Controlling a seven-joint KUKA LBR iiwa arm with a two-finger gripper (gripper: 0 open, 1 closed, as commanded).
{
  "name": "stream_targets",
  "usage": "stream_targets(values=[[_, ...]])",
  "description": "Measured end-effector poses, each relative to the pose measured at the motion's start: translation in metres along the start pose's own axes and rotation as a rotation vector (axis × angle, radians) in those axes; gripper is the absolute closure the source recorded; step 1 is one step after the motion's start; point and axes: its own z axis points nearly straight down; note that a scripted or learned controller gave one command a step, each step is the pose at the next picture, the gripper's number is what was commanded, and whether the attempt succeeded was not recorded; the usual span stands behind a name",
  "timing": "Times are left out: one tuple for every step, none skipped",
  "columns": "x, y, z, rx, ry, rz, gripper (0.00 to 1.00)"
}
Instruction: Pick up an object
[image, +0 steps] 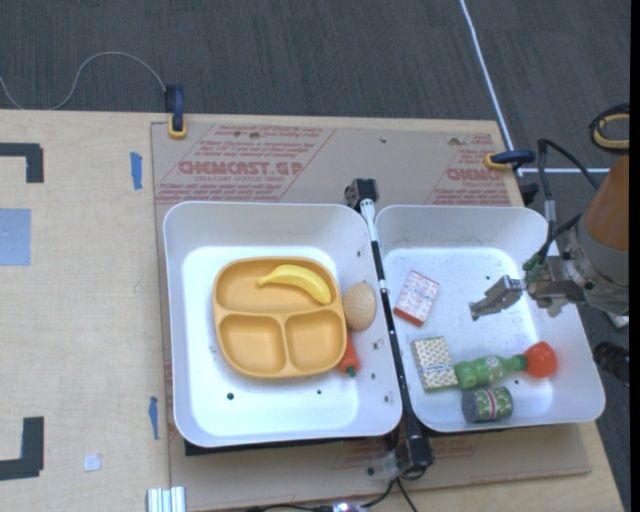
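**Claw over right bin, nothing gripped**

Gripper (492, 299) hanging above the right bin (580, 400), reaching in from 3 o'clock. Fingers (500, 292) slightly parted, with no object seen between them; bare white bin floor beneath. No contact with any item.

Closest candidates for picking: red-and-white packet (416, 298) at 9 o'clock of the claw, near; checkered box (433, 361) at 7 o'clock; green bottle (487, 369) lying on its side at 6 o'clock, touching the box; red-orange ball (540, 359) at 4 o'clock, at the bottle's tip; dark green can (487, 404) lying just below the bottle.

Across in the left bin (190, 400): orange divided tray (260, 350) bearing a banana (295, 281) in its top compartment, tan round object (359, 305) just beside the tray at 3 o'clock.
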Motion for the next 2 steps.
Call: stream_targets(values=[[0.006,-0.018,0.123,-0.007,-0.002,0.002,0.0],[0.036,-0.019,0.131,-0.01,-0.003,0.002,0.0]])
